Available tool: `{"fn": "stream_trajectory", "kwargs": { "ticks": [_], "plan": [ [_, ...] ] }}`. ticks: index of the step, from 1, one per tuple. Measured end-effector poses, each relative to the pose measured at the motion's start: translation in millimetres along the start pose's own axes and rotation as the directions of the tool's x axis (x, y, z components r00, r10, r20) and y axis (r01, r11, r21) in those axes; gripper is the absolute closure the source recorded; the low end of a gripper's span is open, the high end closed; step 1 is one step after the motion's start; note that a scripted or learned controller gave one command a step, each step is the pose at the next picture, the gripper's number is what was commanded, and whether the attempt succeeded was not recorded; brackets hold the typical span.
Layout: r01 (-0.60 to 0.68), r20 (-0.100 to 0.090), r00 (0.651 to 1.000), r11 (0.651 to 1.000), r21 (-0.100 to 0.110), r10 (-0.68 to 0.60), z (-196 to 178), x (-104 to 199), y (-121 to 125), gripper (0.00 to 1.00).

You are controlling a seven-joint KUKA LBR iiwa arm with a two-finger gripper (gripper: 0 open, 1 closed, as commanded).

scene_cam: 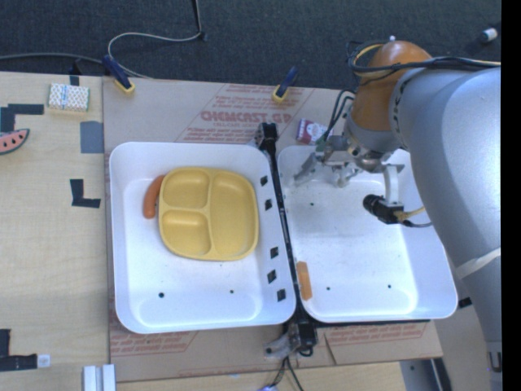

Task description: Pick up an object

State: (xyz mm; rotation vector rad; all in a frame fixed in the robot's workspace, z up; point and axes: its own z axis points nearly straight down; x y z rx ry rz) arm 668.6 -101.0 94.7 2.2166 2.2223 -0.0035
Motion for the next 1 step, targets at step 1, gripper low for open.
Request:
{"fn": "stream_trajectory", "kwargs": {
  "ticks": [1],
  "plan": [
    [0.001,0.001,1.000,1.000,0.001,-0.001,-9.5,0.1,0.0,1.00]
  ]
}}
